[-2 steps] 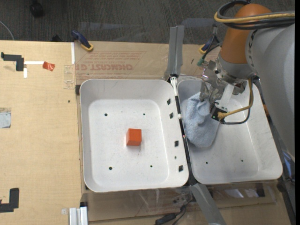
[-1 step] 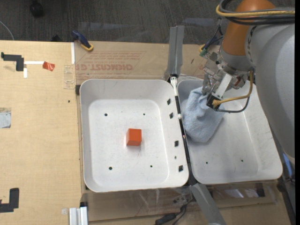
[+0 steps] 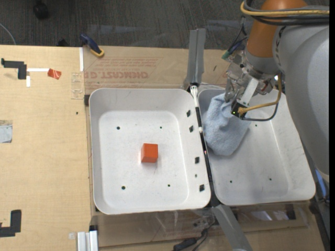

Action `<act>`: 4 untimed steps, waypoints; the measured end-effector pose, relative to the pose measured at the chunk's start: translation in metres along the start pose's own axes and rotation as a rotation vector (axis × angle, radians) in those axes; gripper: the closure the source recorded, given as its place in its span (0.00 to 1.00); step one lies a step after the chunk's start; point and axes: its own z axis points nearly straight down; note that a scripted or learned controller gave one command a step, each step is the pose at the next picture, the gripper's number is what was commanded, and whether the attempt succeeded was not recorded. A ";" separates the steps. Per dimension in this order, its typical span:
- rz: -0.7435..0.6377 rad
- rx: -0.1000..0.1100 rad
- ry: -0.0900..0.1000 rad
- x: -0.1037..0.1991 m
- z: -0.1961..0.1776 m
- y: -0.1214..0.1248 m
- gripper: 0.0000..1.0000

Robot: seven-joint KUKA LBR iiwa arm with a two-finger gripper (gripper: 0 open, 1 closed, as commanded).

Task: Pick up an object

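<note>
the blue-grey cloth (image 3: 222,129) lies crumpled in the right-hand bin (image 3: 261,190), directly under the jaws and spreading away from them toward the bin's inner wall. its upper end rises to meet the jaws, touching or nearly so. whether the jaws are clenched on that fold or released i cannot tell, as the wrist hides them.

the cloth looks soft, light and limp. it should sag and trail when lifted, so a raised ridge of fabric near the jaws seems the best place to pinch. a thin pinch could slip free.

the red block (image 3: 149,153) sits well apart from the jaws, in the middle of the other bin (image 3: 110,156). it looks small, stiff and easy to grip across flat sides. both bins rest on the desk (image 3: 36,140).
</note>
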 end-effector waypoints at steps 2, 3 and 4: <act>0.043 0.002 0.000 -0.018 0.000 0.012 1.00; 0.106 0.002 0.000 -0.037 0.064 0.024 1.00; -0.014 -0.015 0.009 -0.043 0.091 0.017 1.00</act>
